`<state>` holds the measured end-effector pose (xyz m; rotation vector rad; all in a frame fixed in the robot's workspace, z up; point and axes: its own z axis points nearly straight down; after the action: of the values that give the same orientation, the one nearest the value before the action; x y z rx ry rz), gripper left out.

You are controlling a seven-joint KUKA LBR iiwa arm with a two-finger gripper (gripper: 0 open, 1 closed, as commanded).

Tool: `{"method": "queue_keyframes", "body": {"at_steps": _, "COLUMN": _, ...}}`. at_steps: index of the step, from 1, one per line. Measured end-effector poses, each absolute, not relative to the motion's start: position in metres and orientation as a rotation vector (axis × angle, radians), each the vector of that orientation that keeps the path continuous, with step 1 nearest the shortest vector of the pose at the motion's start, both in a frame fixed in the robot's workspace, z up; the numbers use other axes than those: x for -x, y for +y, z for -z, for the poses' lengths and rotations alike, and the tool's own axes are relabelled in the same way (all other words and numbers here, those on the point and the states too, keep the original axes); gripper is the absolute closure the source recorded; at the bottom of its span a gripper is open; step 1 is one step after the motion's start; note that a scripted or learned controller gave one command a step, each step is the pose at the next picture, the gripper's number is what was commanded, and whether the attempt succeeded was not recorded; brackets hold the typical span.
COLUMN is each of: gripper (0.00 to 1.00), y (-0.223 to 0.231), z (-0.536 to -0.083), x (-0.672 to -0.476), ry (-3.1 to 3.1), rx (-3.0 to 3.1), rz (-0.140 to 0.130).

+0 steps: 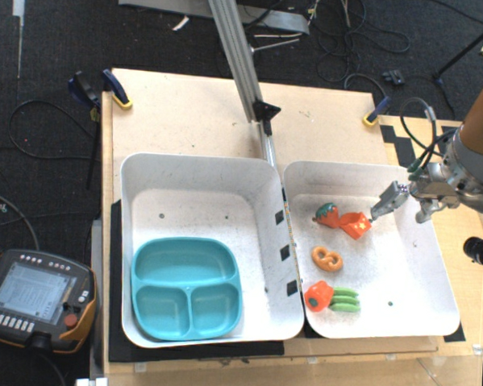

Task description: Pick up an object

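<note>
The right bin [415,270] holds a red-orange toy with a teal tip [343,220], an orange pretzel-shaped piece [327,258], a red-orange pepper-like piece [318,295] and a green piece [345,300] touching it. My gripper [402,211] hangs over the bin's upper right part, just right of the red-orange toy. It is open, its two fingers spread apart with nothing between them. The left fingertip [379,209] is close to the toy's right end.
The left bin [145,183] holds a teal divided tray [186,288]. A metal pole [240,59] slants down to the ridge between the bins. A teach pendant [34,298] lies off the bench at the lower left. Clamps sit at the bench's back corners.
</note>
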<state>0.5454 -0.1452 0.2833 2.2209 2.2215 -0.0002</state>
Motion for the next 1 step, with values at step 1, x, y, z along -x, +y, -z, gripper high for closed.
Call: {"method": "queue_keyframes", "body": {"at_steps": 1, "gripper": 0.00, "y": -0.0486, "z": -0.1902, "x": -0.5995, "ry": 2.237, "rx": -2.214, "rz": 0.002}}
